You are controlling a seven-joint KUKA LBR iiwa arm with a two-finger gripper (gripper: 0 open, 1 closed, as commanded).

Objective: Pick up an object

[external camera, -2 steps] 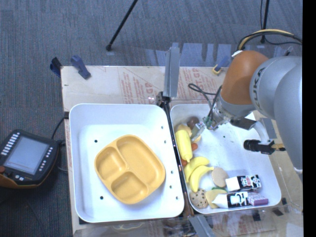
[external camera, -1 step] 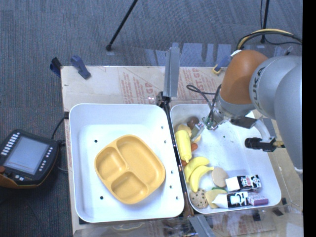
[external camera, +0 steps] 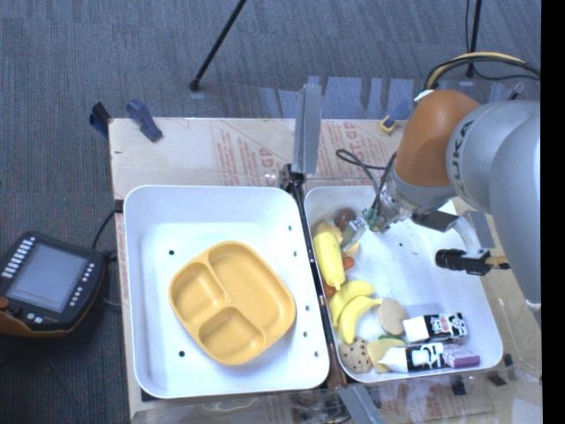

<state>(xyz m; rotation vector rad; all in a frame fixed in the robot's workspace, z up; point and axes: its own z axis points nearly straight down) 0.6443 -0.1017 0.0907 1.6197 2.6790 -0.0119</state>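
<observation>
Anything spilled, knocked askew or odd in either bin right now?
Nothing stands out. The yellow divided plate lies flat in the left bin; the toy food stays inside the right bin, heaped along its left and near sides.

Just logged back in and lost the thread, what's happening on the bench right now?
The arm has its gripper low in the right bin, at the far-left corner near the corn cob and a small brown item. Nothing is visibly between its fingers. The yellow divided plate sits alone in the left bin.
</observation>
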